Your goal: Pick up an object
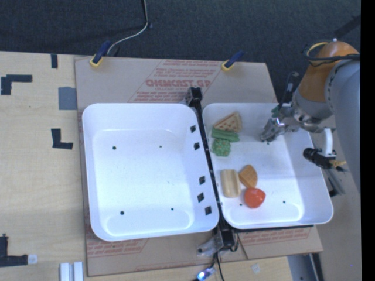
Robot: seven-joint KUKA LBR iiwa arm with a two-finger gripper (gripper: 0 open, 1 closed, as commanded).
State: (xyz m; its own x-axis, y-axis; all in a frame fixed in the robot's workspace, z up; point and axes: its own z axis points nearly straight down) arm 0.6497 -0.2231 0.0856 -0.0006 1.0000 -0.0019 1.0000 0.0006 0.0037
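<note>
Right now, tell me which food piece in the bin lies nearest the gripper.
The tan wedge, at the far end of the right bin; the gripper hangs just right of it, other pieces farther.

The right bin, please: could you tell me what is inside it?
The right bin holds a tan wedge, green pieces, a beige block, an orange piece and a red piece. The gripper covers a small floor patch.

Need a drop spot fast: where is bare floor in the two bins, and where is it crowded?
The left bin has bare floor wall to wall. In the right bin, floor lies bare between the gripper and the tomato. Crowded along the divider: cracker wedge, green vegetables, bread piece.
</note>
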